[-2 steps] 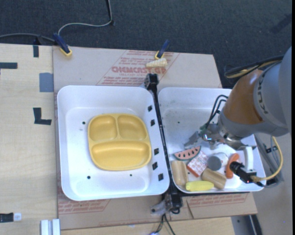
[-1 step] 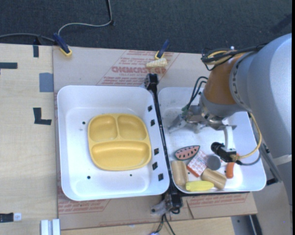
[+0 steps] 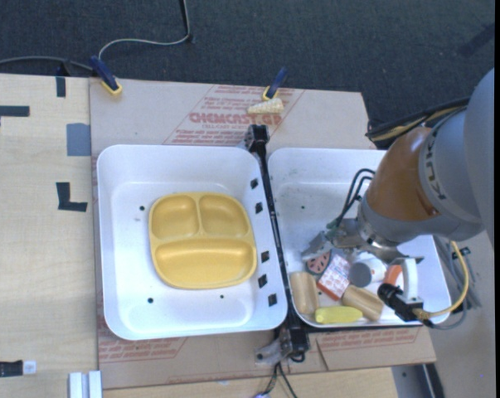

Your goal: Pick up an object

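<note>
My gripper (image 3: 331,243) is low in the right bin (image 3: 316,181), just above a cluster of small items at the bin's near side. Beneath and beside it lie a small brown-red round piece (image 3: 318,263) and a red and white packet (image 3: 334,277). A tan roll (image 3: 302,292) lies near the bin's left wall. A yellow piece (image 3: 338,314) and a tan cylinder (image 3: 362,299) lie along the front wall. An orange piece (image 3: 394,271) shows to the right, partly under the wrist. Nothing is visibly held.
The left bin (image 3: 121,222) holds a yellow divided plate (image 3: 202,240) at its middle. A black-clipped divider (image 3: 264,214) runs between the bins. The arm's grey and orange body (image 3: 415,181) covers the right bin's right half. The far part of the right bin is bare.
</note>
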Robot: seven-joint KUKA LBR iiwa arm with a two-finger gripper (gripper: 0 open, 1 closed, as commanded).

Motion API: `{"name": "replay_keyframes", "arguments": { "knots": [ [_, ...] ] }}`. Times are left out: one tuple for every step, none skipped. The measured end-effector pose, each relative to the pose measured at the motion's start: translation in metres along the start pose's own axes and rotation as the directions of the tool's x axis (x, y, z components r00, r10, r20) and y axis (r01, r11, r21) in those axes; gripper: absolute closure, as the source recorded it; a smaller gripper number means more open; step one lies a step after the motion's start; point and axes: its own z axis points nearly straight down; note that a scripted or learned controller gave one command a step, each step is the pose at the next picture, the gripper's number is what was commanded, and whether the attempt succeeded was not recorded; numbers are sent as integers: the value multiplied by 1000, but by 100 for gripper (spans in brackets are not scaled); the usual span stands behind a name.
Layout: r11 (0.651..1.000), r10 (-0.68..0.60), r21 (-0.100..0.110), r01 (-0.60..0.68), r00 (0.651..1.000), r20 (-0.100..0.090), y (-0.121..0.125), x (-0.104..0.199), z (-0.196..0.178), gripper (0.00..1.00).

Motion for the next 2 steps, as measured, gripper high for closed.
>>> {"name": "replay_keyframes", "arguments": {
  "knots": [
    [1000,0,-2,0,1000,1,1,0,-10,100],
    [1000,-3,4,3,1000,-3,-24,59,-98,100]
  ]
}}
